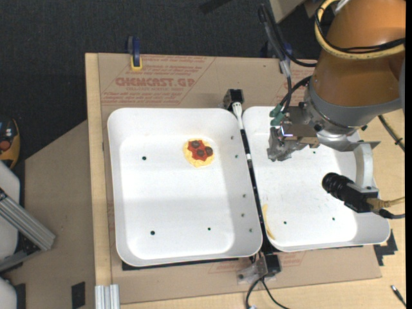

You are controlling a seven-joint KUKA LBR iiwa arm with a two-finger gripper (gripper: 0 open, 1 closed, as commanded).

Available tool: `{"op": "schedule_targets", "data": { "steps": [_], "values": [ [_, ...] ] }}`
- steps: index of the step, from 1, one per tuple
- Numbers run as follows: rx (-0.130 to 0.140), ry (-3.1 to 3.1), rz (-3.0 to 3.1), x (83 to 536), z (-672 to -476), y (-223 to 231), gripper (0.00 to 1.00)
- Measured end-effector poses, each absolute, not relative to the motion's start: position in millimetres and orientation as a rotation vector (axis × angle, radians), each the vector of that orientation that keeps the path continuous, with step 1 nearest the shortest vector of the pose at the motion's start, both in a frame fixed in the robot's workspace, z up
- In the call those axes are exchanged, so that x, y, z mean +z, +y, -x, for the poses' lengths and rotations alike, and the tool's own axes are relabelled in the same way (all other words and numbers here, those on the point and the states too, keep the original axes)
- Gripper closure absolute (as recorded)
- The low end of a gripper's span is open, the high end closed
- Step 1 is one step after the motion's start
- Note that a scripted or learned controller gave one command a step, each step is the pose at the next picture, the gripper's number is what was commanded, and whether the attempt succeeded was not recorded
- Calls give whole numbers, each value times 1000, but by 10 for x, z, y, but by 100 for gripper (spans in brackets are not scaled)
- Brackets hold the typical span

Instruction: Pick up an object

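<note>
From the camera view, we judge the step in hand is reaching: we should carry the jaws across the divider and descend squarely. Whether they are apart, we cannot tell. The small round yellow toy pizza with red toppings lies well left of them, in the neighbouring white bin.

The grey arm reaches in from the right, its end effector pointing downward.
</note>
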State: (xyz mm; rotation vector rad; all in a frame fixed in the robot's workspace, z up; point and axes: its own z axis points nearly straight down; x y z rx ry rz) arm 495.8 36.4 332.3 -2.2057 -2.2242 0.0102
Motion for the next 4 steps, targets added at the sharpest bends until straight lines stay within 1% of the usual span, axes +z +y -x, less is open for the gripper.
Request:
{"op": "schedule_targets", "data": {
  "steps": [1, 2, 3, 4],
  "values": [
    [-20, -2233, 2222, 4415, -5219, 681, 100],
    [15, -2223, 2208, 3193, -5299, 1344, 100],
    [7, -2223, 2214, 2390, -5468, 1847, 100],
    [-11, -2226, 2221, 3259, -5295, 1847, 100]
  ]
}}
